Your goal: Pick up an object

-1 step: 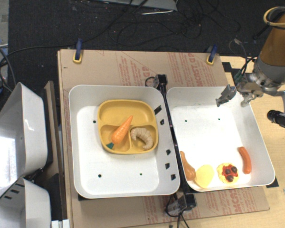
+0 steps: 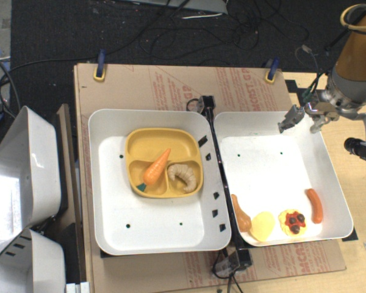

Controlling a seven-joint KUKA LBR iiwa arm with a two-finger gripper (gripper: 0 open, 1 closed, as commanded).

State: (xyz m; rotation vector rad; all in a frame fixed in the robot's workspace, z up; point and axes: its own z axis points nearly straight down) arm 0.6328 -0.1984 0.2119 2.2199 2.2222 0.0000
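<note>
My gripper (image 2: 305, 119) hangs over the far right rim of the right bin (image 2: 262, 163), open, with nothing between its two fingers. Along the near edge of that bin lie an orange sausage (image 2: 315, 205), a small pizza-like toy with dark toppings (image 2: 293, 221), a pale yellow round piece (image 2: 263, 224) and an orange drumstick-shaped piece (image 2: 240, 213). In the left bin (image 2: 110, 212) a yellow divided plate (image 2: 140, 140) holds a carrot (image 2: 157, 166) and a beige shrimp (image 2: 184, 176).
The bins sit side by side on a cardboard sheet (image 2: 171, 81) held by yellow clamps (image 2: 99, 73) at the back. Black clips (image 2: 208, 105) run along the seam between the bins. White tubs (image 2: 21, 170) stand at the left. Cables lie on the dark floor behind.
</note>
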